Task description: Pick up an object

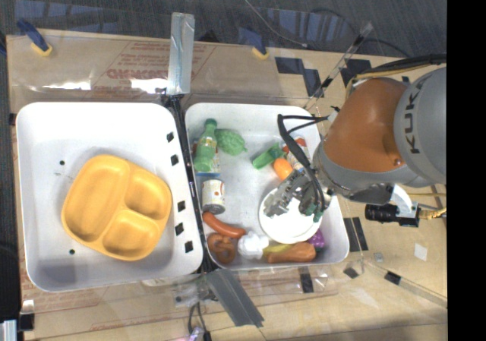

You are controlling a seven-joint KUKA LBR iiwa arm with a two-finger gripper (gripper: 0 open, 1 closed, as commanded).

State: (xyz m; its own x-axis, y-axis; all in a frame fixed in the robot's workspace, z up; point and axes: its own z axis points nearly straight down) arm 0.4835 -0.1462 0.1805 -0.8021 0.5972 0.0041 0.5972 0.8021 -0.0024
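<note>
The robot arm (pixel 380 134) reaches in from the right, over the right bin (pixel 250 115). Its gripper (pixel 300 199) hangs low above a small white plate (pixel 282 225) near the right side of that bin. I cannot tell if the jaws are open or closed, because the metal parts blur together from up here. Nothing shows between them, so I would not say it holds anything.

The right bin is full of toy food. A green bottle (pixel 206 151) lies at the far left, with a leafy green toy (pixel 231 140) just beside it. A small can (pixel 214 195) sits below the bottle. A red sausage (pixel 224 224) and a brown toy (pixel 221 249) lie near the front. A long orange and brown toy (pixel 292 252) lies along the near wall, touching the plate's edge. A green pepper (pixel 267 156) and an orange piece (pixel 282 168) sit just beyond the gripper.

The left bin (pixel 38 180) has a yellow tray (pixel 115 205) with three parts in it.

I think the arm is coming down to grab something by the plate. To do this well, it should pick one thing and go straight down over its middle. The plate is flat and wide, so it may be hard to pinch. The orange piece looks easier. The jaws should close slowly and then lift gently.
</note>
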